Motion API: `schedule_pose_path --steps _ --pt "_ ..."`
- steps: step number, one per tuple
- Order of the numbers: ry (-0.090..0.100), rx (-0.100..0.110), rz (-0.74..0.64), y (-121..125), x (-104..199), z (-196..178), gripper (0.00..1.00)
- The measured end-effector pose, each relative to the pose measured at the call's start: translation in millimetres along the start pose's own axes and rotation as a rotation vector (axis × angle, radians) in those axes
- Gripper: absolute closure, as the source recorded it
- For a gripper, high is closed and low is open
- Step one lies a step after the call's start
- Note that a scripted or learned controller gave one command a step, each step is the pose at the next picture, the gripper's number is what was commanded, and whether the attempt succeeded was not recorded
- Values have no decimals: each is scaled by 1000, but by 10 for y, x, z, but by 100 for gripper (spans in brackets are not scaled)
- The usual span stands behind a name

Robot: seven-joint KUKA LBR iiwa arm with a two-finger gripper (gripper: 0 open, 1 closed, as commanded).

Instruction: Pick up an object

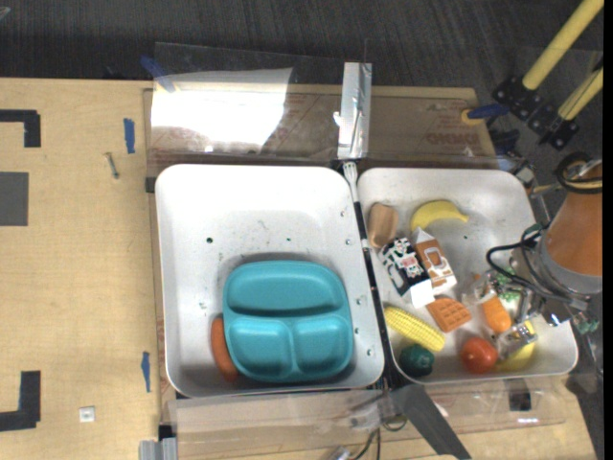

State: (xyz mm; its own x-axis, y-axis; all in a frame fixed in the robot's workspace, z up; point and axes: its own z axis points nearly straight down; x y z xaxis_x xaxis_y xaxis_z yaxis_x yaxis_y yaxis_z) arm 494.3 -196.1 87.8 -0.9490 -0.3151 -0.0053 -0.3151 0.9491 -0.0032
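Gripper low at the right bin's right edge, reaching in; nothing visibly lifted yet.

The gripper (508, 307) hangs among wires over a small orange piece (495, 314); whether it is open or closed I cannot tell. Next it likely must settle on one item and close. Nearby lie a glossy red tomato (479, 354), a ridged orange waffle square (448, 313), bumpy corn (414, 327) and a smooth banana (438, 214). The left bin (249, 199) holds a matte teal divided tray (286, 319).

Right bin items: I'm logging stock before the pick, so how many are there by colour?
Yellow: 3, banana, corn, a piece at the near right
Orange: 2
Red: 1
Dark green: 1
Brown: 1
Printed boxes: 2
Total: 10
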Motion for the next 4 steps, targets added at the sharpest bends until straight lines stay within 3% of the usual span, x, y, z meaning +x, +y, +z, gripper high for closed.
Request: schedule_pose_path --steps 1,2,3,4 --pt "-4 3 0 -5 -17 -113 100" --pt "-5 2 244 55 -96 -1063 100" --pt "-2 0 244 58 -90 -1050 0" --pt "-5 2 134 81 -25 -5 0"
